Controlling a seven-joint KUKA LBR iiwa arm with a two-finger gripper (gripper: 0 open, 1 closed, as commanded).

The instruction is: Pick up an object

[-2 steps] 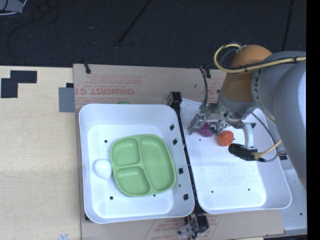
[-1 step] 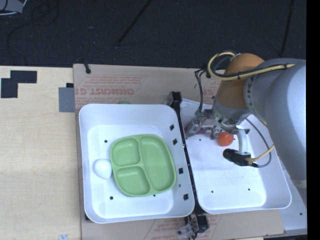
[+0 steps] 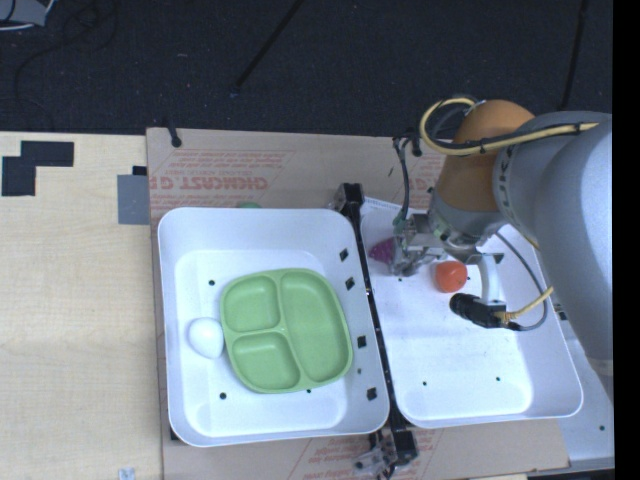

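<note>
While your hand [image 3: 408,258] hangs over the right bin [image 3: 480,388], the purple object [image 3: 382,251] lies just left, the orange ball [image 3: 449,275] just right; its grip I cannot tell.

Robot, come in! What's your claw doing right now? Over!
Gripper low in the right bin, beside a purple thing. Orange ball close by. Green tray and white egg in the left bin.
</note>
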